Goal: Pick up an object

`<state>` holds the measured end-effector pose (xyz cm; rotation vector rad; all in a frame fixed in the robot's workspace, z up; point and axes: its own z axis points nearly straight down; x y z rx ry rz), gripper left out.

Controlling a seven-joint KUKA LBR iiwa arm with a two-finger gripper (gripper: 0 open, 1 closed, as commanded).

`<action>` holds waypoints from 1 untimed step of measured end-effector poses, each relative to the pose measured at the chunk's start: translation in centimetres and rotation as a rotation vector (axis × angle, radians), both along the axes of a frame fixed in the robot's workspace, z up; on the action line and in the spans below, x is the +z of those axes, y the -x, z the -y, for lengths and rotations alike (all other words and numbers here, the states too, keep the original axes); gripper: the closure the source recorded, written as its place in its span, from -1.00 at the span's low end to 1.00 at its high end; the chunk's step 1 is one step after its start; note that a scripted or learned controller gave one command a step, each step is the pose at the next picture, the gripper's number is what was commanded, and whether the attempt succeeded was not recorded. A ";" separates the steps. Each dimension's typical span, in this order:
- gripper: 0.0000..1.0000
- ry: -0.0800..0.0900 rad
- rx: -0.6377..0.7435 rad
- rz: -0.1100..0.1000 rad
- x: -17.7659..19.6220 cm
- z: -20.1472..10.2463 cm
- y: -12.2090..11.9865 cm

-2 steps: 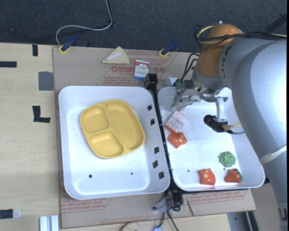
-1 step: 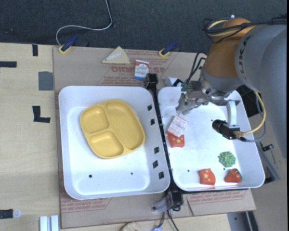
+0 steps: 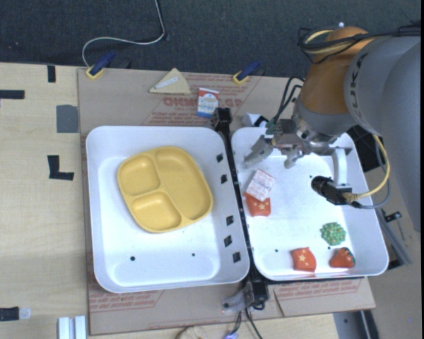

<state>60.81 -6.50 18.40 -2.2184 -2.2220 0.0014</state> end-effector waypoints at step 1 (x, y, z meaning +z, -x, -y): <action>-1.00 0.001 -0.002 -0.002 -7.0 3.5 3.5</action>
